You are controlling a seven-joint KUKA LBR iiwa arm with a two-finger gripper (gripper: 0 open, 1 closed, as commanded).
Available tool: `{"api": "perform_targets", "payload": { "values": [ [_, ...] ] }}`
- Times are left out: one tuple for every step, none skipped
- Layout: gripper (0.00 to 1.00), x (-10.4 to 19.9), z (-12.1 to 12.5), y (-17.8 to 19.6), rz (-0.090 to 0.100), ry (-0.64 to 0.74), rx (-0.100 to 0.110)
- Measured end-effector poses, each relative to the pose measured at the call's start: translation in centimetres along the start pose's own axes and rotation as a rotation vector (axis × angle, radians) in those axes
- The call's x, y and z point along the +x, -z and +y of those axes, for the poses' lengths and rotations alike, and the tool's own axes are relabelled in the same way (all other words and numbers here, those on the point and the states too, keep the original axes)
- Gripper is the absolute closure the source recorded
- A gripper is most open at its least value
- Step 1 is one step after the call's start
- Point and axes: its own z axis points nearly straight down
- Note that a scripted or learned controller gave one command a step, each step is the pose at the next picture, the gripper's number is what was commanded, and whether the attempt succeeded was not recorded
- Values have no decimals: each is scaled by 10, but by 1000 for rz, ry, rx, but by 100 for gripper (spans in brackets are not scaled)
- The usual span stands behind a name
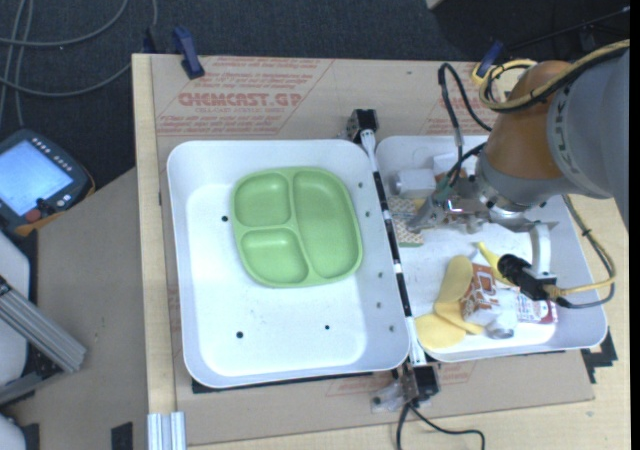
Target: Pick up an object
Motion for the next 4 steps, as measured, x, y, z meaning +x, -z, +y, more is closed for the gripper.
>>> {"api": "perform_targets", "payload": {
  "values": [
    [0,-35,53,-4,1,2,7],
    [0,-80,73,-7,8,3,34],
    [0,-113,80,-6,18,7,46],
    [0,-118,81,-6,26,10,48]
  ]
}}
